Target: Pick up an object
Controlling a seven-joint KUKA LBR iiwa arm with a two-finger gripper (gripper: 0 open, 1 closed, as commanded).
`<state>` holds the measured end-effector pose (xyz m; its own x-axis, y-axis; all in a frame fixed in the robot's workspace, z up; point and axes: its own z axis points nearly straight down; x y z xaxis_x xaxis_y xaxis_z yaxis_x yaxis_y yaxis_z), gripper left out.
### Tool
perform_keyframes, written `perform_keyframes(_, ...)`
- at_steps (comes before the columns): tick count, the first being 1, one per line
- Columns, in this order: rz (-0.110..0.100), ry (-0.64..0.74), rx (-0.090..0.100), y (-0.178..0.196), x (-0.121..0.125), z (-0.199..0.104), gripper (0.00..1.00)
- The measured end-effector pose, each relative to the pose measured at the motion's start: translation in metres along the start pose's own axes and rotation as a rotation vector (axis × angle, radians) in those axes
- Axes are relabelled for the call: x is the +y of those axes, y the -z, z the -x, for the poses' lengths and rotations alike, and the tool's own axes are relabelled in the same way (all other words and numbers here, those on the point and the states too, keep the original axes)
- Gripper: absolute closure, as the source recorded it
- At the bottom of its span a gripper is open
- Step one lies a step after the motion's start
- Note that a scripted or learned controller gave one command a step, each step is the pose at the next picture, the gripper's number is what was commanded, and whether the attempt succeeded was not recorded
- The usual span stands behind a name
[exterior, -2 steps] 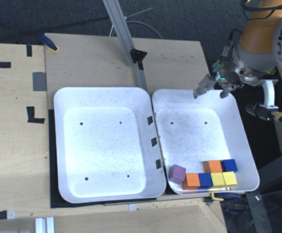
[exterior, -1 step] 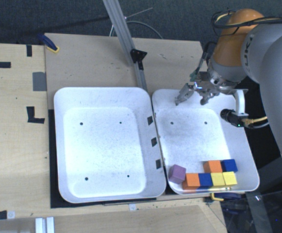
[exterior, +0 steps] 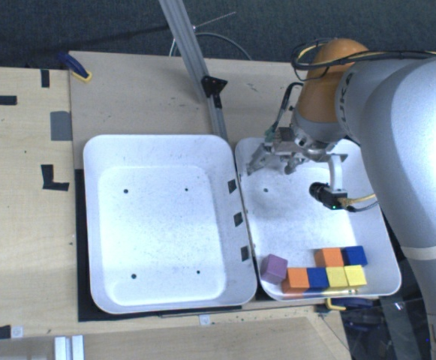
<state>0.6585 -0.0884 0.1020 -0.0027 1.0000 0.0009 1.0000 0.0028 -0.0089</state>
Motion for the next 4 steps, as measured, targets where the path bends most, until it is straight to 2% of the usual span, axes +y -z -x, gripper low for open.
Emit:
perform_keyframes(1, 0.006, -0.001, -0.002, -0.011, 0.005, 0.005, 0.00)
perform_keyframes(2, 0.013, -0.002, -0.001, 0.095, -0.052, -0.010, 0.00)
perform_keyframes(3, 0.008, 0.002, 0.000, 0.089, -0.030, -0.046, 0.00)
perform_keyframes(4, 0.006, 0.001, 0.000, 0.089, -0.039, -0.065, 0.00)
